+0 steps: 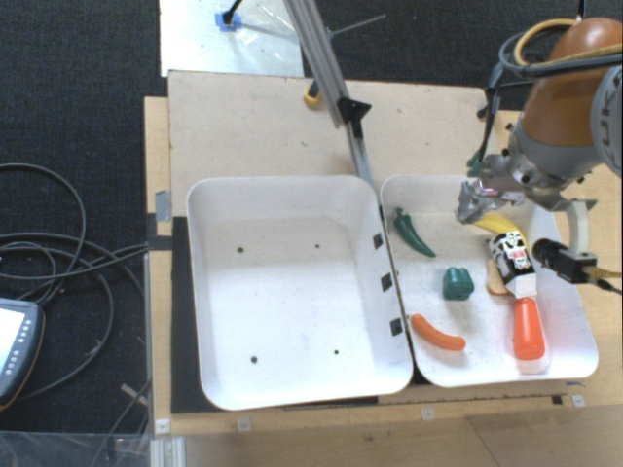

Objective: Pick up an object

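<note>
The arm (574, 86) is cut off by the right edge, so its base is out of sight. Its wrist covers the far right corner of the right bin (574, 358) and part of a yellow object (498, 225) lying there. At the gripper (477, 202), the fingers are too small and blurred to read. A handheld screen (15, 343) is cropped at the left edge.

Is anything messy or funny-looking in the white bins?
Nothing looks spilled or broken. All the toys crowd the right bin: a green pepper, teal lump, orange carrot and an orange-capped bottle lying on its side.
</note>
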You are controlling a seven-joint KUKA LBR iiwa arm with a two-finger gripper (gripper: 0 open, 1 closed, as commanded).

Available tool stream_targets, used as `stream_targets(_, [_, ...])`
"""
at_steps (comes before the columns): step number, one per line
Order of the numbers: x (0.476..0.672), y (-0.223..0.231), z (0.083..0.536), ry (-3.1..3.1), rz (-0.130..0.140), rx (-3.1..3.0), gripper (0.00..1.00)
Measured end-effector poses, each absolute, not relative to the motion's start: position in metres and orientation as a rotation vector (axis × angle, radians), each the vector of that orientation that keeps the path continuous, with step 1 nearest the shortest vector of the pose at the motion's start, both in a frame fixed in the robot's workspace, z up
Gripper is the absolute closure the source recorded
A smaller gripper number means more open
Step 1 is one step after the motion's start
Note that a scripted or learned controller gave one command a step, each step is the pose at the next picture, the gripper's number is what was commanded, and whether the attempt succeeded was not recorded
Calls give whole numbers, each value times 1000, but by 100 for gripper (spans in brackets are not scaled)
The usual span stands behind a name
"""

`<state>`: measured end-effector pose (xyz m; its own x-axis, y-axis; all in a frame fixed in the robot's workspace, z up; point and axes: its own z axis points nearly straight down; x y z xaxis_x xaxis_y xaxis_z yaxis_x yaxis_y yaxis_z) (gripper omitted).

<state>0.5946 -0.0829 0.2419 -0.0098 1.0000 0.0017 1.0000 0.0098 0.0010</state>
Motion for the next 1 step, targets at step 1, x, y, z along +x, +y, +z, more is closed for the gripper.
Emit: stream_targets(1, [574,-25,247,-2232,-3,-2208,100])
